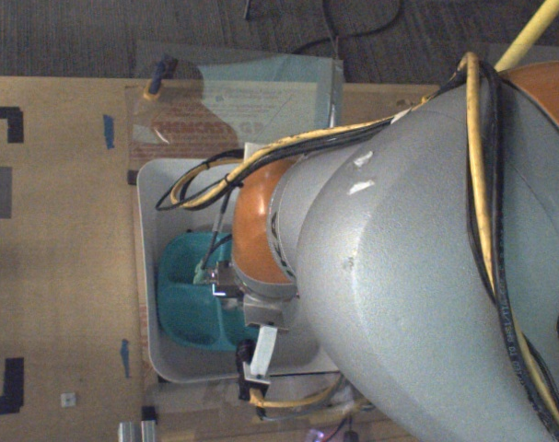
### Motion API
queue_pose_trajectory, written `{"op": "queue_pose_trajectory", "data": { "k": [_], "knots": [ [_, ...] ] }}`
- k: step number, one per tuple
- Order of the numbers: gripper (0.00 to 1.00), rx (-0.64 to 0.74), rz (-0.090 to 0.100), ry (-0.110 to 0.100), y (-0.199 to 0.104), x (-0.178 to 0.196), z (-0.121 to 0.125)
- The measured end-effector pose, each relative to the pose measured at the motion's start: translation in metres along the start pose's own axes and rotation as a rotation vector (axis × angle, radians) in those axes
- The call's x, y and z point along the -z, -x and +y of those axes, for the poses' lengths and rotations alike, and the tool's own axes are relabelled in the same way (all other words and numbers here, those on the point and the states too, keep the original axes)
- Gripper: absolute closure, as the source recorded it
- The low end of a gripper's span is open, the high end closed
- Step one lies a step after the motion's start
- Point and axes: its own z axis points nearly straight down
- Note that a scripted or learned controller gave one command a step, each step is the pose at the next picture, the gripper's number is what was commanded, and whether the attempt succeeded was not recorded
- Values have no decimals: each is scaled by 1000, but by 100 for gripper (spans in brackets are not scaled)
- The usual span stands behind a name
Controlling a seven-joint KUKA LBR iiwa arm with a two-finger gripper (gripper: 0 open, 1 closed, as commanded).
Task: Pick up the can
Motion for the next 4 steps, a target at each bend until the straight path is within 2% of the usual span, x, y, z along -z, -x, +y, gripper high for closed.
{"op": "queue_pose_trajectory", "data": {
  "k": [1,2,3,4],
  "knots": [
    [100,-200,-10,-2,-10,0,0],
    [100,-512,-4,2,-15,0,0],
    [100,-24,-13,-10,-7,0,3],
    [100,273,8,-11,22,-1,46]
  ]
}}
